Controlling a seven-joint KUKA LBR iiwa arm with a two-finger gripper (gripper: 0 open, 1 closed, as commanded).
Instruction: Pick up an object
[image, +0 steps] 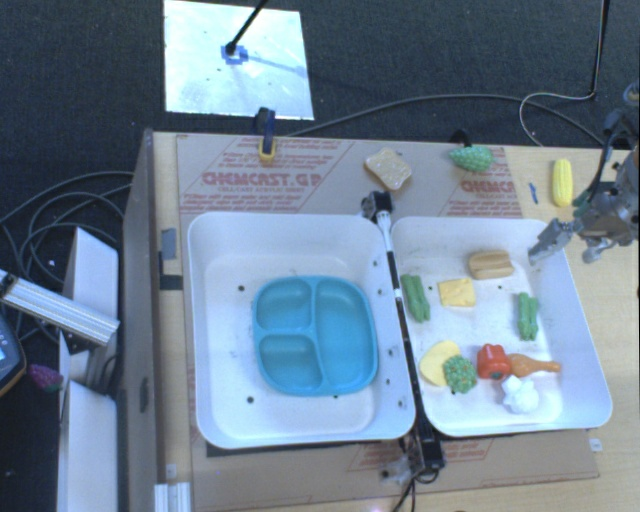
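My gripper (572, 245) hangs over the right bin's (590, 400) far right corner, open, with nothing between its fingers (548, 243). Just to its left lies a tan bread roll (490, 264). A yellow cheese wedge (458, 292), a green pod (415, 297) and a green pickle (527, 316) are spread across the bin's middle. Along the front sit a yellow slice (437, 362), a broccoli floret (459, 374), a red pepper (492, 361), an orange drumstick (535, 366) and a white lump (520, 395).
The left bin (215, 300) holds a blue divided plate (315, 335). Behind the bins on the cardboard lie a cracker (388, 168), a green bumpy piece (472, 158) and a yellow corn cob (563, 182). A clamp (266, 135) stands at the back edge.
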